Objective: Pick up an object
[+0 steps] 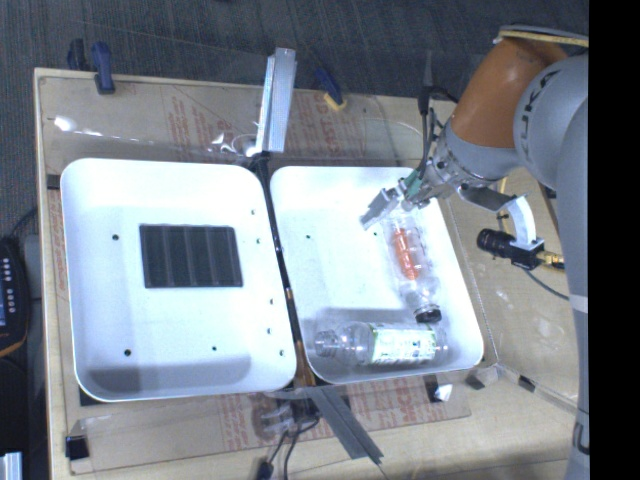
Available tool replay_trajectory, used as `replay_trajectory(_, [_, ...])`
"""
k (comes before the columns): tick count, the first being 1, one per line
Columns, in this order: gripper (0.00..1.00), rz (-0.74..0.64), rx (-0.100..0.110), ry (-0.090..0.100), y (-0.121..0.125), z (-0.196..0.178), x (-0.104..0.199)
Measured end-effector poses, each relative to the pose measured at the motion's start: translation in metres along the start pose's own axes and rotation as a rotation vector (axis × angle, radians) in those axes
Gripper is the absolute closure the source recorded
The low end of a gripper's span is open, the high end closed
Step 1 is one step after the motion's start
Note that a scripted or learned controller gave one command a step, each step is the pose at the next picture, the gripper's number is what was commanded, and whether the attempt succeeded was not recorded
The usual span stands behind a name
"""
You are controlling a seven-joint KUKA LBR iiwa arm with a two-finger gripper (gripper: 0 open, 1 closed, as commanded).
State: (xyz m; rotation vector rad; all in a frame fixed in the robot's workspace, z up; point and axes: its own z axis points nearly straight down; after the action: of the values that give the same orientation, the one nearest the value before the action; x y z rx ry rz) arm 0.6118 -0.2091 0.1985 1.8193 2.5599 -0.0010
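The arm (540, 88) runs out of the picture at the right edge, so its base is cut off. The gripper (385, 208) is too small and blurred to tell how its jaws stand. The label on the clear bottle (385, 345) lying along the near wall of the right bin (330, 268) is too small to read, and a dark device (8, 288) at the left edge is cut off.

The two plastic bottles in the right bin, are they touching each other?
Cannot tell. In the camera view the black cap of the orange-label bottle ends right beside the green-label bottle lying along the near wall, but the clear plastic hides any gap or contact.
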Motion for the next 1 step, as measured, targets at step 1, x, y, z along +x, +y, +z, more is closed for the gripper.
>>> replay_trajectory(1, [0.00, -0.186, -0.003, -0.002, 0.0197, -0.0074, -0.0054])
